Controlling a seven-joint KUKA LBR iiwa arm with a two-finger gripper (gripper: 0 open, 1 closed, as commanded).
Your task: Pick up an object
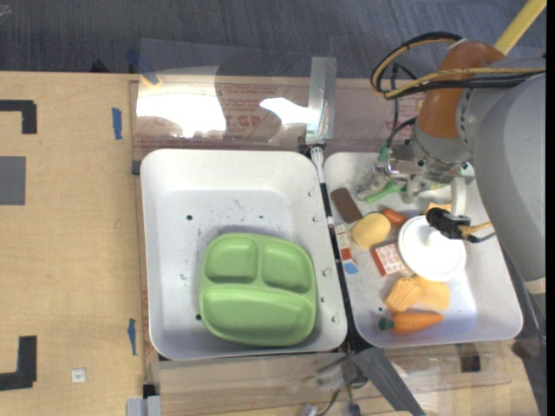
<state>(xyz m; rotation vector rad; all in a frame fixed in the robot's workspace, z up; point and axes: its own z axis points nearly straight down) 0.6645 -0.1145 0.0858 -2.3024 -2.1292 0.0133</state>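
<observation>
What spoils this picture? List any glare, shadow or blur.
Camera view: bright glare on the clear sheet behind the left bin; the green tray casts a soft shadow on that bin's floor; the gripper and small items in the right bin look slightly soft.

The right bin held a heap of small toys. A yellow lumpy toy lay near a brown bar. A white round lid sat in the middle. An orange carrot lay flat at the front, touching a yellow ridged piece.
</observation>
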